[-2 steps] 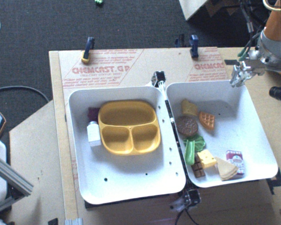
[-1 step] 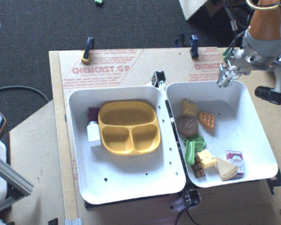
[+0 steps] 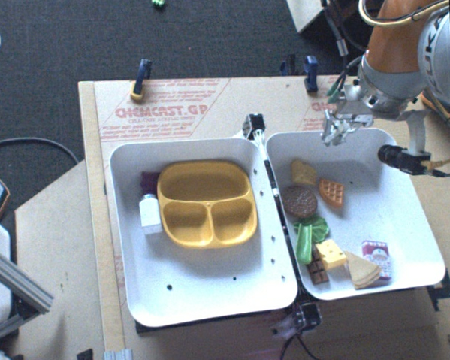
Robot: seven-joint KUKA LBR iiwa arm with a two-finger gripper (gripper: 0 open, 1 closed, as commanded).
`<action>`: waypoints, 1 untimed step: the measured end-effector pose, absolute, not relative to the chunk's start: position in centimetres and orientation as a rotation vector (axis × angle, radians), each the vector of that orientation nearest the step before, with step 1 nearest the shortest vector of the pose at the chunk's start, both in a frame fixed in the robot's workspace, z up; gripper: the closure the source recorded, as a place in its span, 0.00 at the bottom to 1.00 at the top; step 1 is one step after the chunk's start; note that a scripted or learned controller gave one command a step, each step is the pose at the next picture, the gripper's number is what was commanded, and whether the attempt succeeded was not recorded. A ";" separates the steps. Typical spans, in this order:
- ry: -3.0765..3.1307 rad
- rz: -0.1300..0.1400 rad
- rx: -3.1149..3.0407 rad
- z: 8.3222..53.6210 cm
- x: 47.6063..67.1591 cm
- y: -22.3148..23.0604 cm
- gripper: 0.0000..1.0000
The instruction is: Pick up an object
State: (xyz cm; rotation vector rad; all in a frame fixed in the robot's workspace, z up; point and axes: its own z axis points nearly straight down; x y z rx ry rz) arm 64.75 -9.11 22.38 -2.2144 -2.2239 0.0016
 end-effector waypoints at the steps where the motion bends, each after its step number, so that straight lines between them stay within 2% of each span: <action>1: -2.224 0.001 -2.214 23.1 63.4 -3.9 1.00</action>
